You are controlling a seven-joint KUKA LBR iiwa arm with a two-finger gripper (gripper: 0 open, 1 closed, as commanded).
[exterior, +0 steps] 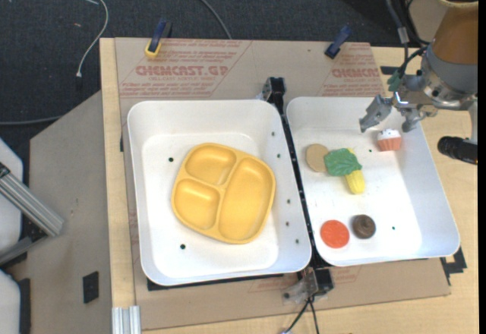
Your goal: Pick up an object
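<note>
the cardboard sheet point(228, 59) under the bins bears red print reading "chemcast gp" at its upper left. the same print repeats at upper right, partly cut off.

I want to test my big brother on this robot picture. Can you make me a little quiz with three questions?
1. True or false: the yellow tray sits in the left bin.
2. Which toy lies nearest the gripper? A) orange disc B) small orange and white toy C) brown donut
3. Fill in: the green and yellow corn touches a ____ cookie.

Key: 1 true; 2 B; 3 tan.
</note>
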